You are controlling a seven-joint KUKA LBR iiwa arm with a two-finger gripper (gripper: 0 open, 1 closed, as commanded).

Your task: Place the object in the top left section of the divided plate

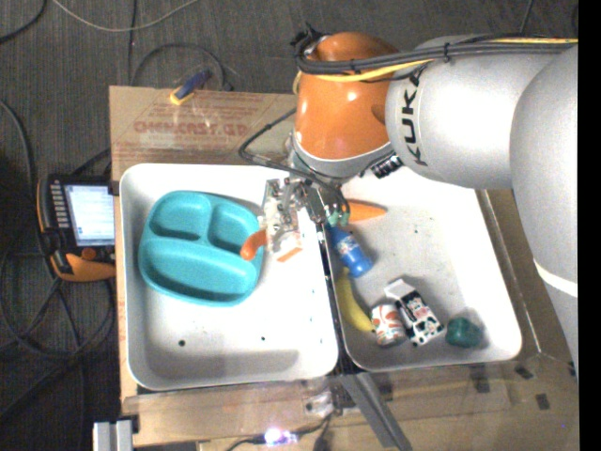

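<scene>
Nearest, along the right bin's [498,252] front: teal lump [462,332], small printed cartons [413,313], can [386,324], banana [352,306]. Further back, blue bottle [352,252], then carrot [364,211]. Across in the left bin [131,280]: teal divided plate [200,245], with small orange object [252,244] at its right rim, pinched at the gripper [282,225]. Beyond, "KUKA" on the arm [470,111]; faint, unreadable red print on cardboard [188,125].
</scene>
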